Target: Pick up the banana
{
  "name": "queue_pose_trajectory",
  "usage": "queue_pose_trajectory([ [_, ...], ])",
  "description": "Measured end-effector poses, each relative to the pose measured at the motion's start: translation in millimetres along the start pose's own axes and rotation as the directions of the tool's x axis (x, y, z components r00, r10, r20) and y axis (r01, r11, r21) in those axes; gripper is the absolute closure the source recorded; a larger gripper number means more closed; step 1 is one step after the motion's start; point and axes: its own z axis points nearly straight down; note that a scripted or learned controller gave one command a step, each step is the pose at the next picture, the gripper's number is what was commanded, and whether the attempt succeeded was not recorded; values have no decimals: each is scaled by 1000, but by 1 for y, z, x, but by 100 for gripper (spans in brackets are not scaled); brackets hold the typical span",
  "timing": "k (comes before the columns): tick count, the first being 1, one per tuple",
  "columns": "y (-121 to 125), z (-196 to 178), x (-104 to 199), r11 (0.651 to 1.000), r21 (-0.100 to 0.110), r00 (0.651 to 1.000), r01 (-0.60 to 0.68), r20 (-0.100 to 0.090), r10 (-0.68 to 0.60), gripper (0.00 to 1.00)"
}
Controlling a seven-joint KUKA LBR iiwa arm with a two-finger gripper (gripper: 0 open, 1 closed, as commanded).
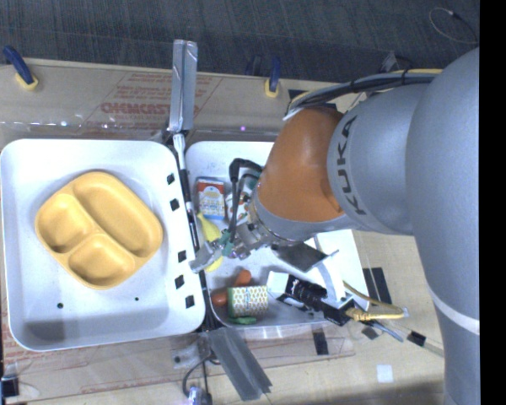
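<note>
The banana (208, 225) is a yellow piece lying along the left wall of the right bin (346, 245), partly covered by the gripper. My gripper (212, 254) reaches down into that bin from the right, its tip just below and against the banana's near end. The big orange and grey wrist hides much of the bin's middle. I see nothing lifted off the bin floor.
A small red and white carton (211, 197) lies just behind the banana. A patterned can (250, 299), a red item (220, 296), a green item (241, 319) and an orange-red item (244, 275) sit at the bin's front. The left bin (34, 310) holds a yellow divided plate (99, 226).
</note>
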Motion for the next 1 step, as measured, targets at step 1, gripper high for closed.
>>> queue_pose_trajectory([
  [1,10,-1,-40,998,-2,998,55,2,-55,0],
])
